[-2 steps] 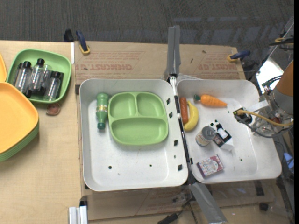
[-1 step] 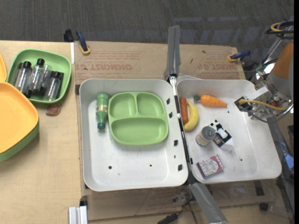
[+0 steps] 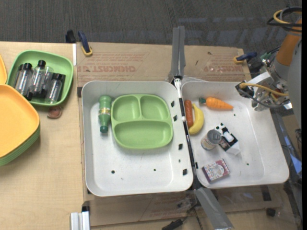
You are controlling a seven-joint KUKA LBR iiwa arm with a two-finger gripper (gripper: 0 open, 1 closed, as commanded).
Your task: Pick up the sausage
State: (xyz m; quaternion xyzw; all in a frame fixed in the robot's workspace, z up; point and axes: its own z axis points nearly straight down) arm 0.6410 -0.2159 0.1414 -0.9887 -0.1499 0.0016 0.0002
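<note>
**Gripper at the right bin's far corner, sausage across the bin by the divider**

The gripper [image 3: 261, 99] hangs at the right edge of the scene, over the upper right corner of the right-hand shallow white bin [image 3: 268, 169]. Cables and metal parts crowd it, so I cannot tell how it is set; nothing is seen held in it.

Nearest to it lies an orange carrot with a green tip [image 3: 216, 104], pointing roughly left to right. Further down the bin sit a small round metal can [image 3: 210, 140], a black-and-white patterned packet [image 3: 227, 139] and a small pink printed box [image 3: 215, 170]; their printing is too small to read.

The task's thing, a reddish-brown sausage [image 3: 188, 112], lies at the far left side of this same bin, against the wall by the divider, touching a yellow banana [image 3: 197, 120] that curves along its right side. It is well apart from the gripper, to the left and slightly lower in the view. Its long axis runs top to bottom, along the bin wall. The coming move likely calls for travel leftwards across the bin, past the carrot, with wall and banana leaving little room.

In the left bin [image 3: 96, 166] rest a green divided plastic tray [image 3: 142, 121] and a green bottle [image 3: 104, 112]. The cardboard on the table [image 3: 43, 195] bears mirrored red lettering, not clearly legible.
</note>
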